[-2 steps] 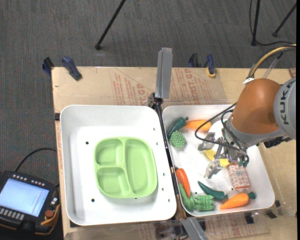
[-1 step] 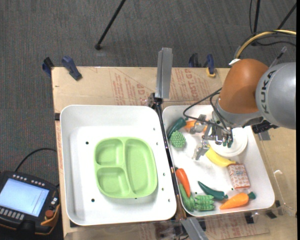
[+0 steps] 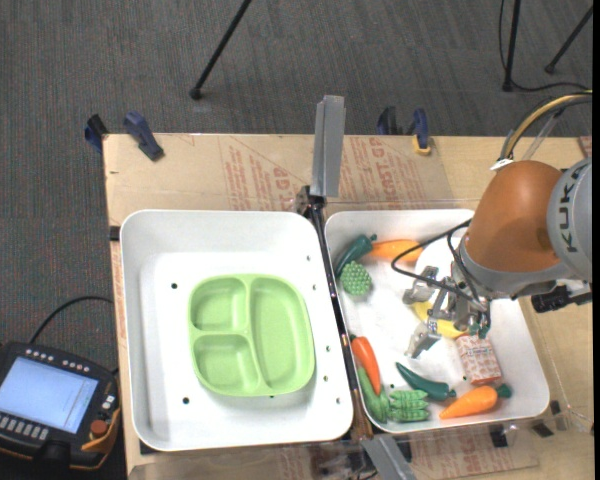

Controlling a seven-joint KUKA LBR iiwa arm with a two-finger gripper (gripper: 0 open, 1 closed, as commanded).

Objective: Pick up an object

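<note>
Over the right bin (image 3: 536, 368) the gripper (image 3: 435, 318) hangs low, the arm (image 3: 515, 230) reaching in from the right with its orange band above the wrist. Its fingers (image 3: 420, 343) stand apart with nothing seen between them; the spread looks moderate to wide. A yellow toy (image 3: 430, 320) lies just under and behind the gripper, mostly hidden by it, so I cannot tell its full shape or whether a finger touches it.

Other toys lie around: a small carton (image 3: 477, 359) just right of the fingers, a dark green pepper (image 3: 422, 380) below them, an orange carrot (image 3: 470, 401) near the front wall, a green ridged piece (image 3: 406, 404) beside it, a red-orange pepper (image 3: 367, 362) along the left wall, a green round toy (image 3: 355, 280) and another carrot (image 3: 393, 250) toward the back. The left bin (image 3: 150, 268) holds a green divided plate (image 3: 251, 334).

My judgement is that the step in hand is the descent onto a target, most likely the yellow toy. To do it well, the fingers should straddle the toy's narrow side, one on each flank, before they close; landing a tip on top of it would only push it down or roll it aside. The carton sits close on the right, so the right finger needs to come down in the gap between it and the toy, not onto its edge. Go fully to the bin floor, close firmly, then lift straight up and slowly, since a smooth rounded toy may slip from a shallow pinch.
</note>
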